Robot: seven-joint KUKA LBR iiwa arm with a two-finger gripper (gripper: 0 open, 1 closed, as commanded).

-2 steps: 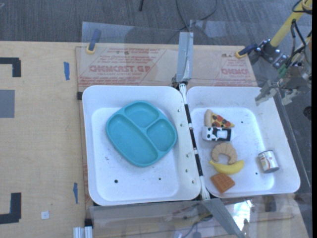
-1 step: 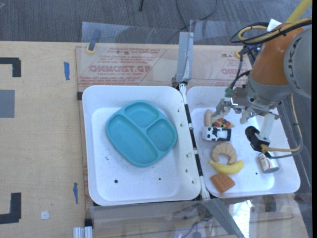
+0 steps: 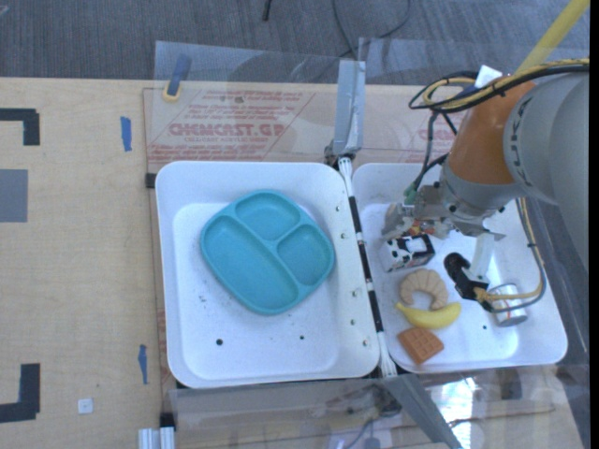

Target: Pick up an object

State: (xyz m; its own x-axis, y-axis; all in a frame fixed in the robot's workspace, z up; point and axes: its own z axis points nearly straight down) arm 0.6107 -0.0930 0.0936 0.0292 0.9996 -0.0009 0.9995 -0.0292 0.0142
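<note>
A wooden bench (image 3: 84, 279) carries two white bins. Right of centre, the gripper (image 3: 409, 224) hangs low over the right bin (image 3: 543, 344), likely targeting the black-and-white toy (image 3: 408, 251) just below; its opening cannot be told. The croissant (image 3: 424, 288) and banana (image 3: 432, 315) lie lower.

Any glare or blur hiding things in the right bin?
Camera view: even light, soft shadows; the croissant, banana and cracker read clearly. Glare sits on the clear sheet behind the bins. The arm shades the tool.
</note>
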